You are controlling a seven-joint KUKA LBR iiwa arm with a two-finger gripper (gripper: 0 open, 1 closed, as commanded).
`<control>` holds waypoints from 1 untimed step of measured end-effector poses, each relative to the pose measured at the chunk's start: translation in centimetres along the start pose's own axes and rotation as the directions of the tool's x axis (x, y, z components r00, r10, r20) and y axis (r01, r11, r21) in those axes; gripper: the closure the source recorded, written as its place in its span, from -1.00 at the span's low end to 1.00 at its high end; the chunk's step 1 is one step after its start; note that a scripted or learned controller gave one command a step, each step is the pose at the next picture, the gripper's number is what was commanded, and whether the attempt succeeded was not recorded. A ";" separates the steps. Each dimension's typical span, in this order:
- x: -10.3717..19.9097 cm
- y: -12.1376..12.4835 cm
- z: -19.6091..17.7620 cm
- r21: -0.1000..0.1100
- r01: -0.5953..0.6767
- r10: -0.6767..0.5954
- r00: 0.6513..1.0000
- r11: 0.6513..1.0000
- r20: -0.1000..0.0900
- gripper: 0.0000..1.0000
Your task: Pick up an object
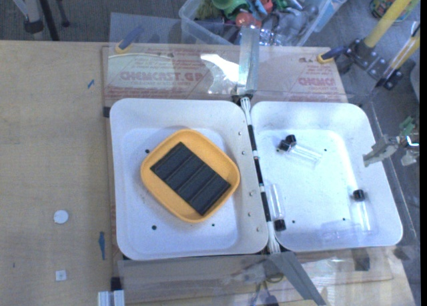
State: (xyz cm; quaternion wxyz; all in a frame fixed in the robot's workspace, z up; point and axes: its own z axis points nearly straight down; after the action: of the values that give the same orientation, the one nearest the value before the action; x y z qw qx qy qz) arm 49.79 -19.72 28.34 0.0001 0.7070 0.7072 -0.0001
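Diagonally: yellow tray, upper-left to lower-right.

Two shallow white bins sit side by side, the left bin and the right bin. The left one holds one yellow tray carrying one dark ridged insert. The right one holds three clear tubes with black caps: one toward the far side, one along the edge nearest the other bin, and one by the right wall; a fourth clear shape near the front rim is too faint to count.
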 end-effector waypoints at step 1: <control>4.3 -1.9 9.7 0.001 0.109 -0.109 0.994 0.994 -0.001 -1.00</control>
State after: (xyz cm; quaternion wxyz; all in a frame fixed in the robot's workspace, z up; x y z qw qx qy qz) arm 47.88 -15.46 18.64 -0.0006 0.6672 0.7449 -0.0002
